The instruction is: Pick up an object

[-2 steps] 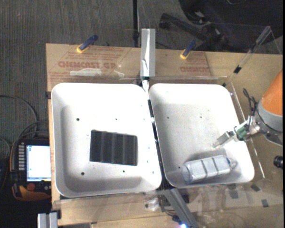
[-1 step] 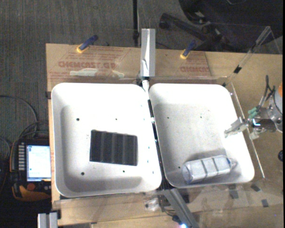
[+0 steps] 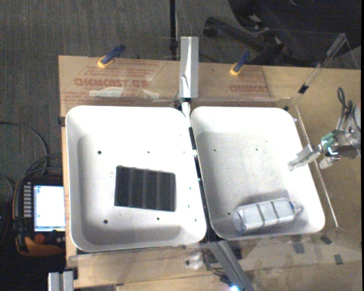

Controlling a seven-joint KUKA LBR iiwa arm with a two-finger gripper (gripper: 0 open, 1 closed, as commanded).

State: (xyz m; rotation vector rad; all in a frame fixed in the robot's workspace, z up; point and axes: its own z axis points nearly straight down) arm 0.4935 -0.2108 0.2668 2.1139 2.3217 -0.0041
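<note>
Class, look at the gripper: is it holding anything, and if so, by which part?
Nothing is held. The gripper hovers at the right bin's right rim, with nothing between its fingers. The silver packet lies at that bin's near side, apart from it.

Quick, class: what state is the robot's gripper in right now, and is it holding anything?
Gripper: at the right bin's right rim; whether open or shut cannot be told. Nothing visible in its grasp.

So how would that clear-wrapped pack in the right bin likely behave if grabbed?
The wrapped pack looks glossy, so probably slippery. It lies flat with three segments showing, so it may flex there, and seems unlikely to roll. Loose film could crumple under the fingers.
</note>
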